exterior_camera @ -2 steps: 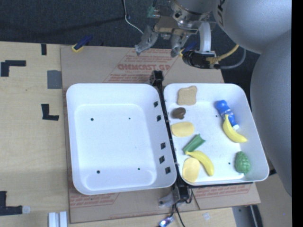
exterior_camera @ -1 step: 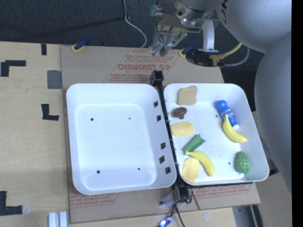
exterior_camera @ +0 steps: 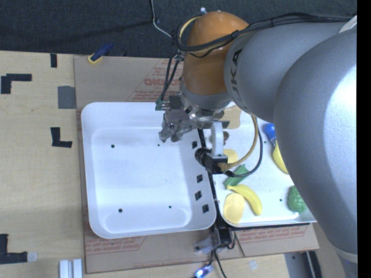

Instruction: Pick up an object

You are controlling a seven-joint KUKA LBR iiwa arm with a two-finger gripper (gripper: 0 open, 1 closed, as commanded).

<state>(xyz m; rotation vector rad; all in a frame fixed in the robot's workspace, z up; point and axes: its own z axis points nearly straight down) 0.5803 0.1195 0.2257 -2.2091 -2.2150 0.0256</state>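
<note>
Jaws over left bin (exterior_camera: 124, 175), far-right corner

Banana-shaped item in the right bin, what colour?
Yellow. The banana shows plainly in the camera view.

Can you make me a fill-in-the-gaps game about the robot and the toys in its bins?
The banana is the colour ____.
The band above the robot's wrist is ____.
The left bin and the right bin are both ____.
The banana lies in the ____ bin.
Missing words: yellow, orange, white, right.
</note>
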